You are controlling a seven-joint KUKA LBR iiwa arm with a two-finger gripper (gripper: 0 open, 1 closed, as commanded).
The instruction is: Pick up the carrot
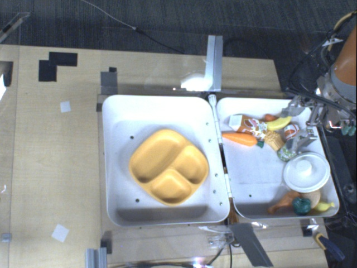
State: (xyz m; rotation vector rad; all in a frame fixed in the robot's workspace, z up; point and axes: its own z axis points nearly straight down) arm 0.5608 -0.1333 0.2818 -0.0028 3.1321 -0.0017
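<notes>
Two white bins sit side by side on the bench. The left bin (117,149) holds a yellow divided plate (168,165). The right bin (251,197) holds the carrot (240,139), lying on its side near the bin's left wall, just beside a banana (278,123) and a snack packet (252,125). A white bowl (305,172) rests nearer the front. The gripper (305,128) hangs over the bin's far right corner, well apart from the carrot; whether it is spread or closed I cannot tell.
</notes>
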